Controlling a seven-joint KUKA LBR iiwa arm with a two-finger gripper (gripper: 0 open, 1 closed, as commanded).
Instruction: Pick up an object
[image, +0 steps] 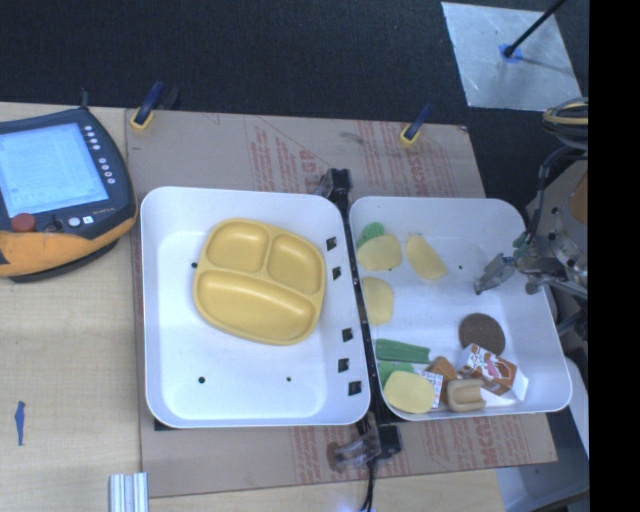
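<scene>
My gripper (511, 279) hangs over the right side of the right bin (455, 215), open, with nothing between its fingers. A brown round cookie (481, 330) lies just below and left of it. A red and white packet (490, 369) lies near the bin's front right corner, with a tan piece (463, 395) and a small orange piece (440, 372) beside it. Pale yellow pieces (380, 254) (426, 257) (377, 298) (408, 392) and green pieces (371, 232) (402, 350) lie along the bin's left side.
The left bin (170, 380) holds a yellow divided plate (262, 280). A teach pendant (55, 185) lies on the bench at the far left. Black clamps (345, 300) join the two bins along the middle.
</scene>
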